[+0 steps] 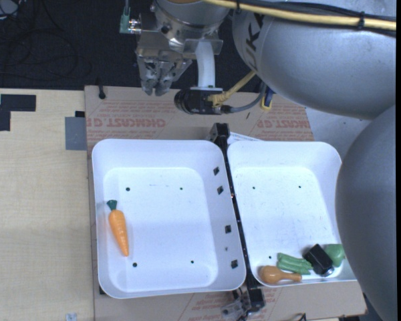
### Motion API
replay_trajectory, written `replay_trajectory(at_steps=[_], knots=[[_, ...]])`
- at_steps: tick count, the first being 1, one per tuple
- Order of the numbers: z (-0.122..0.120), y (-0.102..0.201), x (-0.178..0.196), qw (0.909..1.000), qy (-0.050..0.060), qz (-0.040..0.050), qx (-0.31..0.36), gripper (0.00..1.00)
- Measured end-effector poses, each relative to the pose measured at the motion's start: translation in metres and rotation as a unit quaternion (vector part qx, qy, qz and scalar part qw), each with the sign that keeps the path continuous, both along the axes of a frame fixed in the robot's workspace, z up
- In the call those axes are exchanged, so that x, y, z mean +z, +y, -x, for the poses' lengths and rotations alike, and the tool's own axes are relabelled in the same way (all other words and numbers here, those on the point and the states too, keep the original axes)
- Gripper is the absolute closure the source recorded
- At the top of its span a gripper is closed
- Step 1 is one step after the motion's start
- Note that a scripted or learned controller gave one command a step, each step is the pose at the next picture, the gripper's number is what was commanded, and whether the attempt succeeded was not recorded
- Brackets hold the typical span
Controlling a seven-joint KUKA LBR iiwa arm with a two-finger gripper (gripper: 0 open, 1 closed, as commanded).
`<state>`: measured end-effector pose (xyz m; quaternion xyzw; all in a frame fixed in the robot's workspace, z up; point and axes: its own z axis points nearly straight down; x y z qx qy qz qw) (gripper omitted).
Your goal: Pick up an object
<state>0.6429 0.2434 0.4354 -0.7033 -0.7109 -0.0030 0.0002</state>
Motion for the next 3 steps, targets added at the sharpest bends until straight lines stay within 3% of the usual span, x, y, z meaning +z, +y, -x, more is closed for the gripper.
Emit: replay_trajectory(at_steps=[1,2,3], knots=[[0.000,0.001,0.110,1.0000,-0.002,0.0008,-0.003,1.00],[0.000,-0.073,-0.020,0.9999,0.010,0.0054,-0.009,1.00],[0.000,-0.005,0.056,1.0000,0.001,0.0010,-0.002,1.00]])
